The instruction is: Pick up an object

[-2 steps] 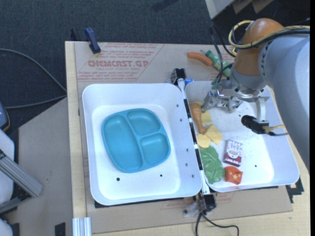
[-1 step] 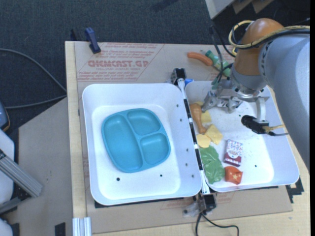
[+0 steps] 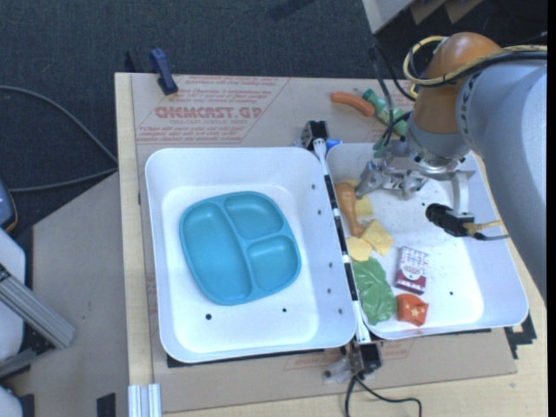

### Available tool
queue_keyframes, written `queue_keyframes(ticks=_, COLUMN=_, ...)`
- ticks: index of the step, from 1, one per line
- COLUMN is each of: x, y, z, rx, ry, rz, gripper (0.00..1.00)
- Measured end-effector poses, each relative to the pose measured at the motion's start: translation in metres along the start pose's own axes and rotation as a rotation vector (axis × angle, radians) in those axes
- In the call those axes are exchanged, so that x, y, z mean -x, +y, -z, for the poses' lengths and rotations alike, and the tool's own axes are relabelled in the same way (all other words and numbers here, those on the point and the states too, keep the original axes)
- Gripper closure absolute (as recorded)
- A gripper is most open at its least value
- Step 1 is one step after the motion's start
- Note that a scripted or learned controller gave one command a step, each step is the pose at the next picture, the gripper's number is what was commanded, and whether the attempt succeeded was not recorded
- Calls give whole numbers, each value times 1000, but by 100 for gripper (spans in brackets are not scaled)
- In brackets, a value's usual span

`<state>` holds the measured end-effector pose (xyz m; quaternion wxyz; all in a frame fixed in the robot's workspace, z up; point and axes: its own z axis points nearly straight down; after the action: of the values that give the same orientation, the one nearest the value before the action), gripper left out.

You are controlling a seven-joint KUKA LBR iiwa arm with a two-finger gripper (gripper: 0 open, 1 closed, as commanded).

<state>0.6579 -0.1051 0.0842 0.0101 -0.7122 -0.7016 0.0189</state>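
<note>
Toy food (image 3: 375, 263) heaped along the right bin's (image 3: 495, 294) 9 o'clock wall: orange piece, yellow chunks, green leaf, red piece, with a small red-and-white packet (image 3: 412, 269) just beside them. Gripper (image 3: 388, 179) low over that bin's 11 o'clock corner, near the orange piece; grip state: cannot tell. Left bin (image 3: 165, 198) holds a blue divided plate (image 3: 240, 247), centered.

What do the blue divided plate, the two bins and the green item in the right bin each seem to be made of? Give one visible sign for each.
Blue divided plate: probably moulded plastic, matte; even colour, soft rounded compartment ridges.
Left bin and right bin: likely thin formed plastic, smooth white; rounded corners, shallow lip.
Green item: perhaps soft plastic or rubber toy food; wrinkled, leaf-like surface. Not certain.
</note>
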Motion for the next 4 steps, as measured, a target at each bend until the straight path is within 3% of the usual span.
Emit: queue_keyframes(ticks=4, x=0, y=0, z=0, rx=0, ry=0, rz=0, gripper=0)
